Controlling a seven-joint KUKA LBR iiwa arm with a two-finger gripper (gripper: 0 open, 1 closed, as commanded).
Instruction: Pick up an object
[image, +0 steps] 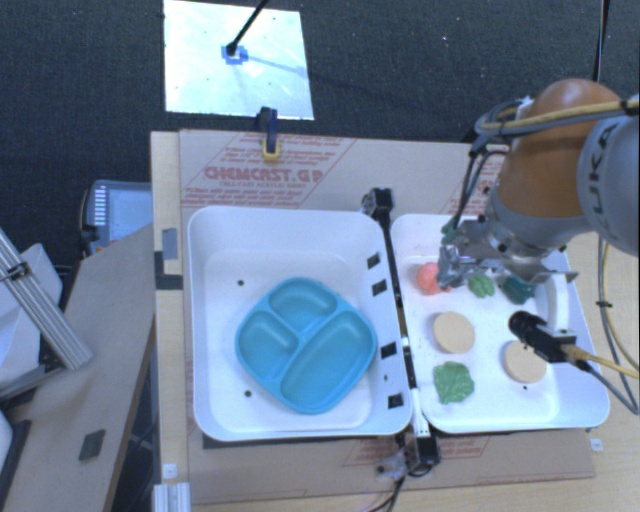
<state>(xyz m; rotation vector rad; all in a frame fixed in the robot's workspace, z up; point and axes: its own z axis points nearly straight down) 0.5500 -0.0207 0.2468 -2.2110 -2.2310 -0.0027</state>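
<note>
My gripper (452, 268) hangs low over the back left part of the right bin (590, 405). Right beside it on the left lies a small orange-red piece (427, 279), partly covered by the gripper. A small green piece (482, 286) and a teal piece (517, 291) lie just to the gripper's right. Nearer the front are two tan discs (453, 332) (523, 363) and a green leafy piece (452, 382). Nothing is visibly lifted off the bin floor.
The left bin (215, 250) holds a blue divided plate (305, 343). A black-clipped divider (390, 300) runs between the two bins. The grey and orange arm (560, 170) covers the back right of the right bin.
</note>
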